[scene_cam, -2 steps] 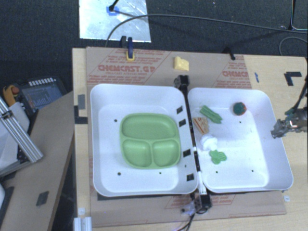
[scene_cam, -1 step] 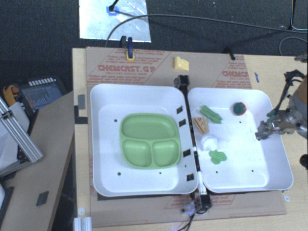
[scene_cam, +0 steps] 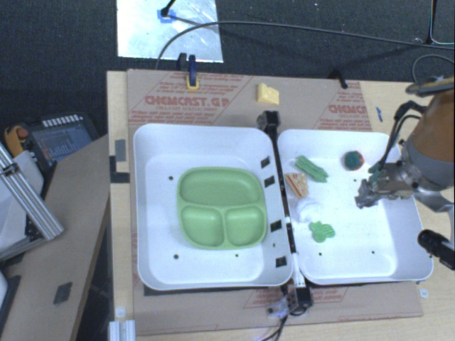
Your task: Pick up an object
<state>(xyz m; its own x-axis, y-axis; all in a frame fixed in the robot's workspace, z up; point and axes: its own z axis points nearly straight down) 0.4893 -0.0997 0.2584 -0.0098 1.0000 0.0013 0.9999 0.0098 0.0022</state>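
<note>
where gripper (scene_cam: 364, 195) hangs low over right bin (scene_cam: 377, 258), nothing seen between fingers; cannot tell if spread or closed. long green piece (scene_cam: 311, 167) lies left of gripper, long axis diagonal, pointing upper-left to lower-right. round green-red ball (scene_cam: 353, 160) just above-left of gripper. small green figure (scene_cam: 322, 231) below-left. tan wafer (scene_cam: 296, 184) and white lump (scene_cam: 307, 209) further left. green divided plate (scene_cam: 218, 207) in left bin (scene_cam: 153, 190).

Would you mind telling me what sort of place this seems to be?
Probably a robotics lab bench: two shallow white bins, a grey-and-orange robot arm reaching in, and cables trailing across dark carpet.
</note>
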